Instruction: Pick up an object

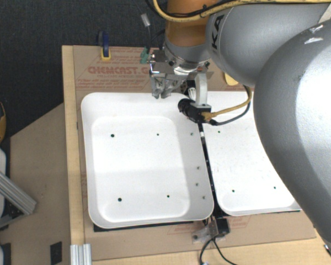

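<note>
My gripper (162, 89) hangs over the far rim of the left white bin (99, 164), near that bin's back right corner. Above it are the metal wrist and the orange band (190, 4). A black cable fitting (192, 110) sits just right of the gripper, over the seam between the bins. I see no loose object on the visible floor of the left bin or of the right bin (248, 170). The big grey arm covers the right bin's far and right parts.
Both bins rest on a brown cardboard sheet (116, 70) with red print. A blue and yellow clamp (105, 46) stands at its far edge. Metal rails (11, 195) lie off the bench at lower left, and a black connector (218, 228) sits at the front edge.
</note>
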Available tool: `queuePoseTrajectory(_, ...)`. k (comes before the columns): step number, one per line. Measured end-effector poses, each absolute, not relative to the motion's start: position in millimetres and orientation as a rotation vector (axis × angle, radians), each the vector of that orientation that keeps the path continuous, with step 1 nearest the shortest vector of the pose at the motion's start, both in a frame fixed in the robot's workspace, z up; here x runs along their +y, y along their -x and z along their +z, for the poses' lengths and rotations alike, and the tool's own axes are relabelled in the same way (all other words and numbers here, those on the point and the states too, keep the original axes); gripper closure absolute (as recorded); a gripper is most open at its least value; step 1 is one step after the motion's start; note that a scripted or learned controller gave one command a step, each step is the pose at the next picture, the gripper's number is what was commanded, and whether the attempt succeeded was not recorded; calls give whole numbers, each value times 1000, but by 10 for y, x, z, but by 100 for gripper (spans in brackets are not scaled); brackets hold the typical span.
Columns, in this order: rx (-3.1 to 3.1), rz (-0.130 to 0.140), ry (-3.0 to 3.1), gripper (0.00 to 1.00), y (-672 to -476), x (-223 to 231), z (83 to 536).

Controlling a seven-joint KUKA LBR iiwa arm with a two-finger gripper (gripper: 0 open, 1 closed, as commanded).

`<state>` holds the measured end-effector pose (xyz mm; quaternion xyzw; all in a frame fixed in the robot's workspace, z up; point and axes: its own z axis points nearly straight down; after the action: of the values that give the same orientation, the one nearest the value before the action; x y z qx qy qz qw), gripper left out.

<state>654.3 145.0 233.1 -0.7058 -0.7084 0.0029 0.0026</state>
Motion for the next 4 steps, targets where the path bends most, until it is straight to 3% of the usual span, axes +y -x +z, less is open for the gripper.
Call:
queuePoseTrajectory(1, -2218, -5, 2235, 100, -6677, 442, 2878)
queuePoseTrajectory(2, -2221, -2, 2223, 100, -6411, 497, 3156)
queuePoseTrajectory(3, -2220, -7, 2236, 100, -6339, -215, 3740)
queuePoseTrajectory(4, -2223, 8, 2209, 100, -6428, 509, 2927)
